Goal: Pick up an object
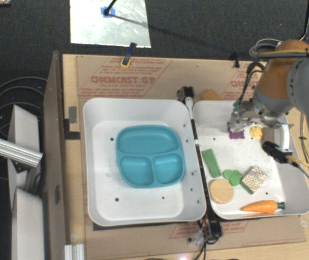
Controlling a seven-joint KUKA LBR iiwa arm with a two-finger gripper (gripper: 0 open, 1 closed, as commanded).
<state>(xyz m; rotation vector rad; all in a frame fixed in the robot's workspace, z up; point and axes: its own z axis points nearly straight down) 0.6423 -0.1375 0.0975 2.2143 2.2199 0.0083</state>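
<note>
Purple object point(236, 131) lies at the rear of the right bin point(300, 196), directly under the gripper point(241, 118) — whether the gripper is open or closed cannot be told. Yellow piece point(256, 132) just beside it. Toward the front: green strip point(210, 162), tan disc point(221, 190), carrot point(261, 206). Left bin point(97, 145) holds a blue divided tray point(150, 155).
</note>
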